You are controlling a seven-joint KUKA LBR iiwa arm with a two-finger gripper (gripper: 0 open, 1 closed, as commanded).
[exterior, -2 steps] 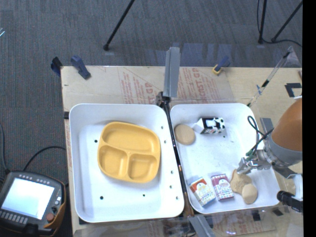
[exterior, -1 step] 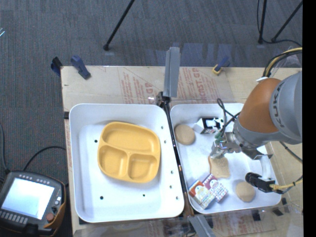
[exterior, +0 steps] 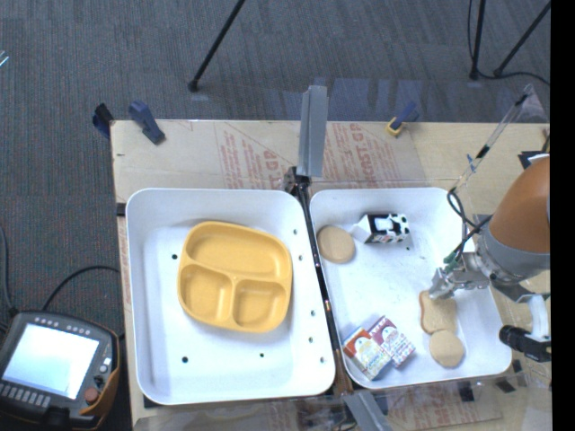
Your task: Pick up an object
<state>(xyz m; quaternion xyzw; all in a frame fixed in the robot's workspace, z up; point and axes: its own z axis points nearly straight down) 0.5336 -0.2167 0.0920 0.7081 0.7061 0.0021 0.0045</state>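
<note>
Tan toast-shaped slice lies lower right of frame in right white bin, gripper just above its top edge; can't tell finger state. Best to center over slice w/ fingers straddling it before closing, clear of round tan biscuit below.

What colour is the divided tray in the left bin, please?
Yellow-orange all over; the tray shows plainly in the camera view.
</note>
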